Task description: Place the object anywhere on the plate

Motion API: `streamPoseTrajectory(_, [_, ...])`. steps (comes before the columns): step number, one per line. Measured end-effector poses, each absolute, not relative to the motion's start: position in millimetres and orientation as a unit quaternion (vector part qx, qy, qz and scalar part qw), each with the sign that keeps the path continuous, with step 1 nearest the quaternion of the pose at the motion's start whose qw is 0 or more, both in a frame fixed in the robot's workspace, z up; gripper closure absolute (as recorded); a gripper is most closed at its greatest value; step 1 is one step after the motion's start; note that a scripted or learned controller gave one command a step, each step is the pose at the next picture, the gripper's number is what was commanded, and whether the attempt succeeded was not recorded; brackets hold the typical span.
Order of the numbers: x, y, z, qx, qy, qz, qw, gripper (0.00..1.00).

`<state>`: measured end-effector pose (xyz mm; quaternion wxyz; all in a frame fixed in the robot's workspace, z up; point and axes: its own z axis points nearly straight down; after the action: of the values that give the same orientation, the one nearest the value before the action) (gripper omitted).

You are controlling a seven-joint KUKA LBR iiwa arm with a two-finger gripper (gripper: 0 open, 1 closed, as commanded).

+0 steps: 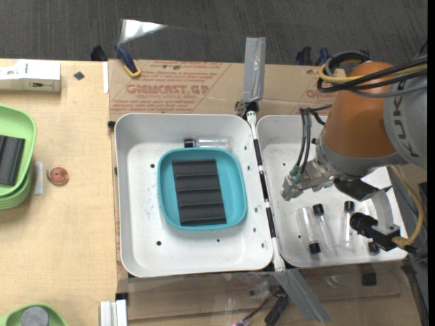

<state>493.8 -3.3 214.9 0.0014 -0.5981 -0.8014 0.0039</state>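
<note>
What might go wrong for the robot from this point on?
The clear vials in the right bin are small, see-through and lie close together, so the gripper may well miss one or knock its neighbours. Any vial it lifts must also cross the raised rims between the bins to reach the teal plate, and could slip on the way.

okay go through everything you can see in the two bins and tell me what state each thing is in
Plate: flat in the left bin, bearing a black ridged block.
Vial: lying on its side behind the plate, off it.
Right-bin vials: lying loose on the bin floor.
Gripper: low over the right bin, above the vials.
</note>
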Motion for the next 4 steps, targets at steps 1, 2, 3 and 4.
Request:
streamPoseTrajectory(1, [493.8, -3.2, 214.9, -0.598, -0.801, 0.004, 0.001, 0.0])
streamPoseTrajectory(2, [494.5, -5.0, 222.7, -0.599, -0.801, 0.005, 0.002, 1.0])
streamPoseTrajectory(3, [494.5, -4.9, 222.7, -0.599, -0.801, 0.005, 0.002, 0.0])
streamPoseTrajectory(4, [495.2, -6.6, 230.7, -0.599, -0.8, 0.0059, 0.002, 1.0])
